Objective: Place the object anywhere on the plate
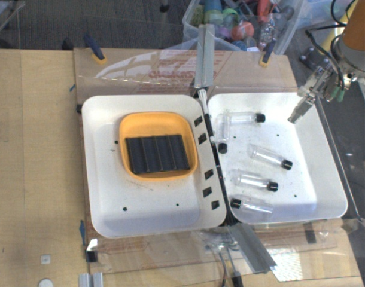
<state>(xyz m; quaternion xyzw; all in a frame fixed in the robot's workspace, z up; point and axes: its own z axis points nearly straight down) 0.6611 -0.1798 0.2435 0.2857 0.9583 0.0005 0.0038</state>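
You see the gripper (297, 113) hanging over the far right corner of the right bin (326, 203); you cannot tell its grasp state, and nothing shows in it. Five clear tubes (269, 158) with black caps lie scattered in that bin. The orange plate (127, 126), bearing a dark ridged block (157, 153), sits in the left bin (105, 202).

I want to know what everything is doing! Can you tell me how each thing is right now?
Pincer: above the right bin's top corner, nothing visibly held.
Clear tubes with black caps: lying flat in the right bin.
Orange plate: in the left bin, with a dark ridged block on it.
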